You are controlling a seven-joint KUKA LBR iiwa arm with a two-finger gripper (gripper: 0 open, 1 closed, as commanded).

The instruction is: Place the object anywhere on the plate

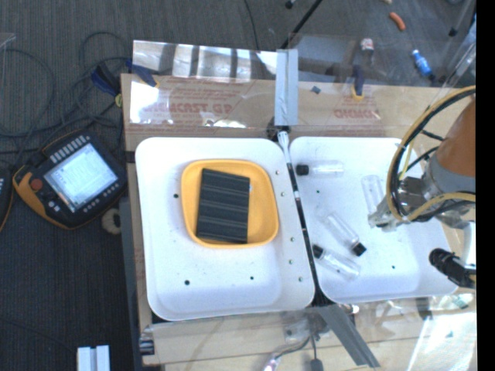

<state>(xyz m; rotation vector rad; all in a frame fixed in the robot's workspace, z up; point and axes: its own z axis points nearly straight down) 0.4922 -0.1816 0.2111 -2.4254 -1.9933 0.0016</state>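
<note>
A yellow square plate (230, 202) rests in the left white bin (220, 284). A dark grey ribbed rectangular block (223, 205) lies flat on the plate, near its middle. My gripper (384, 216) hangs over the right white bin (387, 273), towards its right side, far from the plate. Looped cables and the grey wrist hide much of it. Nothing can be made out in its grasp.
Several clear vials with black caps lie in the right bin, among them one (319, 168) at the back, one (345, 235) in the middle and one (337, 262) nearer the front. A teach pendant (71, 180) sits on the floor to the left.
</note>
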